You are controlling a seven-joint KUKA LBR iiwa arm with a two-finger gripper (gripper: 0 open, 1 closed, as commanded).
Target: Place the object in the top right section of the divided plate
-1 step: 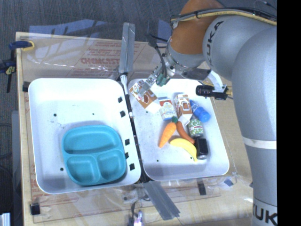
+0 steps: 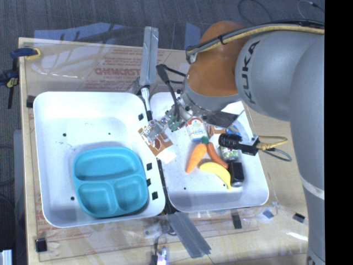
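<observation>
You'll find the gripper (image 2: 165, 127) low over the right white bin (image 2: 255, 195), near its left wall; whether it grips anything you cannot tell from this angle. From it, the toy food lies at about four o'clock, apart from it: an orange plastic carrot (image 2: 196, 155), a yellow plastic banana (image 2: 217, 173) just beside it, and a small labelled bottle (image 2: 195, 129) at three o'clock. The blue divided plastic plate (image 2: 111, 182) sits at seven o'clock in the left white bin (image 2: 55, 120). The grey arm (image 2: 276, 70) with its orange band (image 2: 212, 65) looms at one o'clock.
</observation>
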